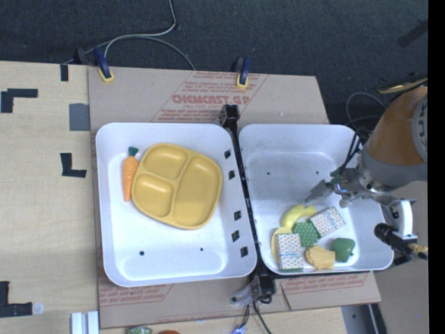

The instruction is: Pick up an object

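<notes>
Cardboard (208, 92) covered your bench beneath both bins, dark carpet (278, 19) beyond. Your banana (297, 215) lay slantwise in the right bin (292, 155); the gripper's (327, 188) state I couldn't tell.

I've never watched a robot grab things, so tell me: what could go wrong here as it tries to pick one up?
The toys are crowded in the right bin's near corner: banana, green pepper, corn and patterned packets touch or overlap, so the gripper may nudge neighbours or catch two. They also lie close to the bin wall, which could block a finger. The gripper sits above the pile, so a descent may miss.
</notes>
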